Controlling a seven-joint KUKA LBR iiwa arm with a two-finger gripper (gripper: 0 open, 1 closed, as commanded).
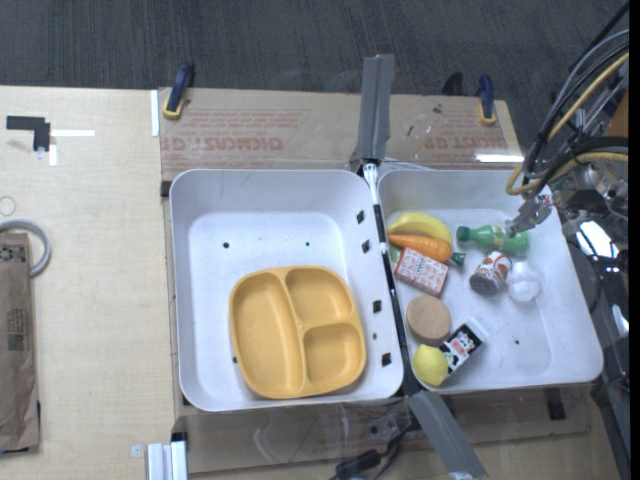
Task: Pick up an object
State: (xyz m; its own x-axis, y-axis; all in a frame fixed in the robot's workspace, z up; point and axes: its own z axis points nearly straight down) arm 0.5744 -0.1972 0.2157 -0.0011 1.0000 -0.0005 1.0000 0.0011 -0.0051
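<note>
While the desk (80, 298) carries two shallow white bins side by side, the left bin (200, 218) holds a yellow divided plate (297, 330) with three compartments, lying flat in its near half. A row of small black clips runs along the divider (378, 258) between the bins.

Right bin (560, 348), left to right: a yellow banana (418, 225) lies at the far left, long axis running left to right, with an orange carrot (420, 243) touching its near side on the same axis, green tip to the right. Just nearer sits a red-and-tan box (421, 271), tilted. Nearer still lie a tan round disc (429, 318) and a yellow lemon (430, 365) in the near left corner, with a small black-and-white carton (461, 347) touching the lemon and angled up to the right. A green bottle (490, 236) lies on its side, long axis left to right, cap end to the left and its right end beside the claw (528, 213). A small can (489, 273) with a red-and-white label lies tilted just near of the bottle; a pale clear object (523, 287) rests to its right.

The claw hangs over the far right part of the right bin, its tip just at the bottle's right end; contact and the claw's opening cannot be told. Cables (580, 88) trail from the arm at the far right.
</note>
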